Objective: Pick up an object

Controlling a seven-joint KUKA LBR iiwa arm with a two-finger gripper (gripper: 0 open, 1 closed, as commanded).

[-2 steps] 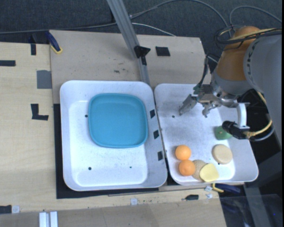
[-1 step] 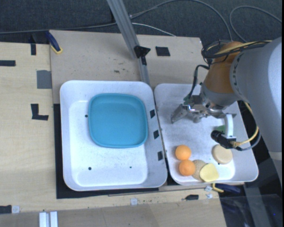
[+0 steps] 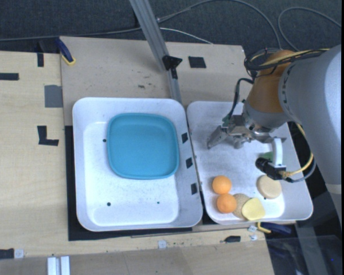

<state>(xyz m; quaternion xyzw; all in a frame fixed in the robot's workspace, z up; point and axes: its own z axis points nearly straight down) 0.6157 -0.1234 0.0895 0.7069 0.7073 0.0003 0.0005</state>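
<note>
Arm (image 3: 315,90): bulky grey casing, orange band above the wrist. Black and yellow cables loop round it. Gripper (image 3: 218,139): grey metal.

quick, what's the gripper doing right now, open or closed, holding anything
Gripper: open, holding nothing, above the right bin.

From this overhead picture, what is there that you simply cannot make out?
- Tool: too small and blurred in the camera view to tell whether it is open or shut.
- Tan piece in the right bin: partly covered by the orange ball and yellow piece; its shape is unclear.
- Right bin's far right corner: hidden under the arm.
</note>
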